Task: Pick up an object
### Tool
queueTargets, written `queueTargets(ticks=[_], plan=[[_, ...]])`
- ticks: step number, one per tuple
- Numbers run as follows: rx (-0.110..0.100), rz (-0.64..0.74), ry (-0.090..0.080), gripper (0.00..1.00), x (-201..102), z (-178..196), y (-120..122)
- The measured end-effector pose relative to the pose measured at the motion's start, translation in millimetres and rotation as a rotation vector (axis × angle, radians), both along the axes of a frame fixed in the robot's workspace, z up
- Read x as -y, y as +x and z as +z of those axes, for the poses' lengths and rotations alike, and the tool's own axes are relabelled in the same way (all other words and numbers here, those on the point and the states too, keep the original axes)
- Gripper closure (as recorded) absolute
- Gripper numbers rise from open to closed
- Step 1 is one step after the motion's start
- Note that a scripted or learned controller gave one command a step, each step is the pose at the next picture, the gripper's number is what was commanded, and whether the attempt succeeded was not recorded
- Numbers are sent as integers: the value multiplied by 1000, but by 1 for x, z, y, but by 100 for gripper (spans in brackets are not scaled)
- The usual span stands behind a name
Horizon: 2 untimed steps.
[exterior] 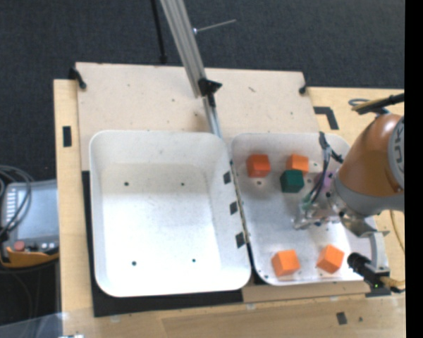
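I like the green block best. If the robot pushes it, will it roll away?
Probably not. The green block looks boxy with flat faces, so it should slide, not roll. It looks solid, so likely stiff. An orange block sits right behind it, so a push that way may bump it.

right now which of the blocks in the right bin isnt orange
The dark green block, in the upper half of the right bin, just below and left of the upper-right orange block. The other four blocks are all orange.
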<state>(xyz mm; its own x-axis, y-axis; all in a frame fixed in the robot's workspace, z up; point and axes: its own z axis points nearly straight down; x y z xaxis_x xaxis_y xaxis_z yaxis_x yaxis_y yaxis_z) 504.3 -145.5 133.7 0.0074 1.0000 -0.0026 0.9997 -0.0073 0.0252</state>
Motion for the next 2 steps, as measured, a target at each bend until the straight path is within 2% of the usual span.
queueTargets(ticks=[1, 2], plan=[[-19, 6, 0, 100, 7, 51, -6], [-17, 11, 0, 100, 9, 114, 1]])
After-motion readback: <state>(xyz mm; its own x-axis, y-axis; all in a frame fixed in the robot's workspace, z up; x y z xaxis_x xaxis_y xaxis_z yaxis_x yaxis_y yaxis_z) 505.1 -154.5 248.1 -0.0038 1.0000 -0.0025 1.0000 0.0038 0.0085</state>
